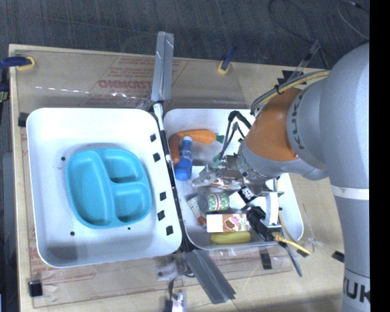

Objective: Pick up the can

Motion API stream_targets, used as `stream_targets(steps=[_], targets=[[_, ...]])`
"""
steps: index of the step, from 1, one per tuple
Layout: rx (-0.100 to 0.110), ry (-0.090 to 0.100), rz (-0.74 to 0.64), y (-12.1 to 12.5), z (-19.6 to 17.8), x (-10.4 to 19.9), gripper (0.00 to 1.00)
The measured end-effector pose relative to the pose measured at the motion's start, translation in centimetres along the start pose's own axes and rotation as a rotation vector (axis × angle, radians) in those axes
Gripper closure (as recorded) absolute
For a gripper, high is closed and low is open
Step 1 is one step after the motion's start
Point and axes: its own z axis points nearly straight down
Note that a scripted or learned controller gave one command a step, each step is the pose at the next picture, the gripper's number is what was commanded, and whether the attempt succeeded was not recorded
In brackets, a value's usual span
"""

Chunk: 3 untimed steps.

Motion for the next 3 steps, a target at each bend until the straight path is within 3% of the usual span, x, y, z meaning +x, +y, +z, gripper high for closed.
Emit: stream_targets(steps=[1,2,3], targets=[[0.002,-0.004,-0.002,0.0,-1.0,-0.2,1.00],[0.002,-0.005,-0.003,0.0,-1.0,-0.2,0.00],[0.012,0.006,-0.055,-4.0,1.5,0.7,0.00]])
